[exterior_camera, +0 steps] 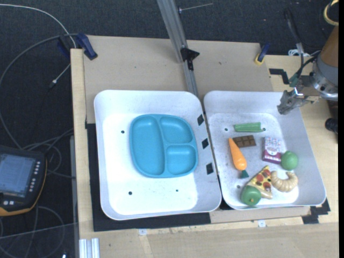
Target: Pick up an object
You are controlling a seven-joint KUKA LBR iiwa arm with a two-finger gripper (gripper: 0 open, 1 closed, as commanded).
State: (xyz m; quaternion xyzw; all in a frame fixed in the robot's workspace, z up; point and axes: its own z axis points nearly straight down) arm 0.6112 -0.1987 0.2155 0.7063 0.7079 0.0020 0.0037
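Green apple lies with the other toy foods in the right bin, none lifted. Hand hangs at that bin's far right corner; grip state indeterminate. Pick outstanding

The arm comes in from the right and the picture's right edge cuts most of it off. Its tool is small and dark at the far right rim of the right bin, and its tips are too small to make out. The pink packet has print too tiny to read. The pizza slice covers part of the green apple. On the left, a black and orange screen box is cut by the left edge. A silver thing at the near edge is cut off too.
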